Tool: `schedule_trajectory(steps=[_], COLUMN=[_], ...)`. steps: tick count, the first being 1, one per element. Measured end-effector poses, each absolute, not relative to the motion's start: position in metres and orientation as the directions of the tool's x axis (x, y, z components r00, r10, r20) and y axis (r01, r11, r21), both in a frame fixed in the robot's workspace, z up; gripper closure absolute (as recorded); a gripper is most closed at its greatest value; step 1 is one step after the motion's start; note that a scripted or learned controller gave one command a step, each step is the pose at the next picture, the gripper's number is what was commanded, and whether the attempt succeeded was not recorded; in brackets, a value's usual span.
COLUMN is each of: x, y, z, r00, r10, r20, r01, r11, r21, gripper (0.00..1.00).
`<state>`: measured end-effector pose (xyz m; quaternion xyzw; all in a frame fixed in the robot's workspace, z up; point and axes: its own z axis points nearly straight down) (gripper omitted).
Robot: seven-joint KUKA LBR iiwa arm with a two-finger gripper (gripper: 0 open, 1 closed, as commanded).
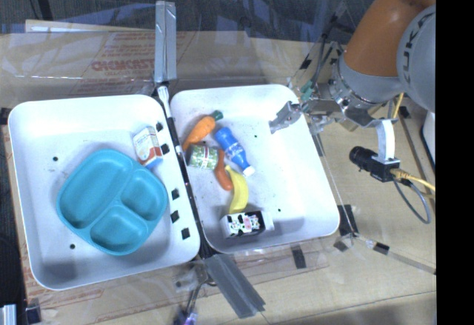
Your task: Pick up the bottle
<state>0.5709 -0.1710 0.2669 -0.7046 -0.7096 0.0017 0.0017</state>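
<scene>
Both white bins (311,168) look like smooth, slightly glossy plastic. In the left bin, the blue divided tray (111,201) has a matt plastic look. Right of that tray, across the bin wall, the bottle (231,147) is shiny blue plastic with a white cap, and the banana (238,192) and carrot (200,129) beside it look like smooth moulded plastic. The bench (385,286) under the bins is pale matt wood. The arm's orange band (378,27) is glossy.
</scene>
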Motion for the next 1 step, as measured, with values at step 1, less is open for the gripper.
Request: schedule_trajectory(steps=[1], x=[0.595], y=[-0.1383], z=[0.1114], r00=[-0.372], r10=[0.928], r20=[0.0], r01=[0.928], r11=[0.372], r21=[0.0], gripper=[0.0])
